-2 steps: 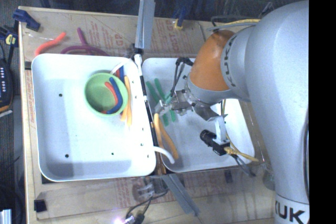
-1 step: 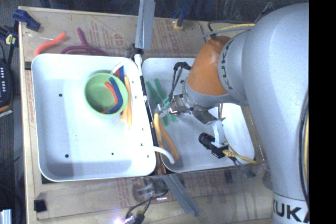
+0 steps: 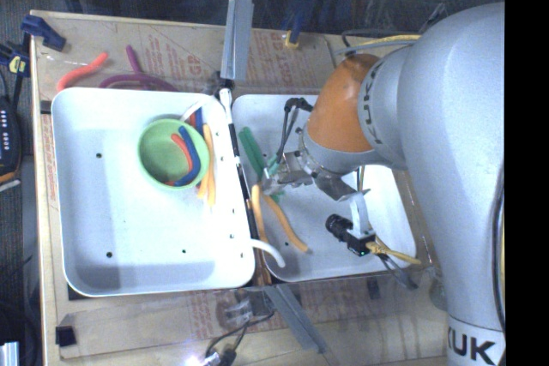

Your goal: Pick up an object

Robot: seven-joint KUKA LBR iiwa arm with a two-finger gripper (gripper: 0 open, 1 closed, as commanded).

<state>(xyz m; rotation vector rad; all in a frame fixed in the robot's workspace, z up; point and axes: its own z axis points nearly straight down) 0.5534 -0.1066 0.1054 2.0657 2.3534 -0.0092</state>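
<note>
My gripper (image 3: 276, 178) hangs low in the right bin (image 3: 390, 201), close to its left wall. A green stick (image 3: 251, 150) lies just left of it. Two orange sticks (image 3: 287, 229) (image 3: 256, 210) lie right below it, and a white curved piece (image 3: 270, 251) rests at the bin's front left corner. Whether anything is held cannot be made out. In the left bin (image 3: 94, 210) stands a green bowl (image 3: 167, 154) holding a red curved piece (image 3: 184, 143) and a blue piece (image 3: 194, 171), with an orange stick (image 3: 208, 176) leaning at its right side.
The arm's grey body and orange band (image 3: 343, 116) cover much of the right bin. Behind the left bin lie a red tool (image 3: 81, 71) and a purple cable (image 3: 137, 81). A metal bar (image 3: 237, 34) stands up between the bins at the back.
</note>
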